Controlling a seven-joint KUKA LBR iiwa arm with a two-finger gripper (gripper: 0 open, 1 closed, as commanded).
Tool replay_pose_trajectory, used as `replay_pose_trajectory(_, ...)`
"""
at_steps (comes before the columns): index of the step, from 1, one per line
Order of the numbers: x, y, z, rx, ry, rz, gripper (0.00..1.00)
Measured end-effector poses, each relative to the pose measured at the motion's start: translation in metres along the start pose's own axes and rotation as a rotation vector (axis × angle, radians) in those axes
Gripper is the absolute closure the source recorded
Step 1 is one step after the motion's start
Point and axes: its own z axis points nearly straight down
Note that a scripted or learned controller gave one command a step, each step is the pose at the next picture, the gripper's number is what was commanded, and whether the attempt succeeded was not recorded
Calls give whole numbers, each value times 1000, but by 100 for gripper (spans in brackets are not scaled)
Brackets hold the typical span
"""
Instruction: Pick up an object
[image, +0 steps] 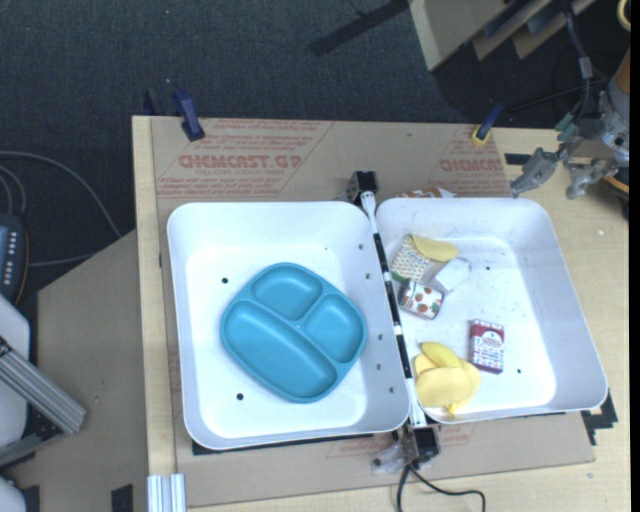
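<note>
Hovering pincer parked past right bin corner, nothing held, prongs apart; snack box, bananas loose for easy grabbing.

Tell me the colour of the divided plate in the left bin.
Blue, clear in the camera view: divided plate.
</note>
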Motion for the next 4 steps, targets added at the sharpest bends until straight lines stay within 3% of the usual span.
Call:
replay_pose_trajectory(1,56,5,159,1,1,-1,0)
replay_pose_trajectory(2,118,-117,166,2,1,1,0)
replay_pose_trajectory(3,78,-77,166,-1,-1,1,0)
replay_pose_trajectory(4,57,-22,169,37,9,-7,0)
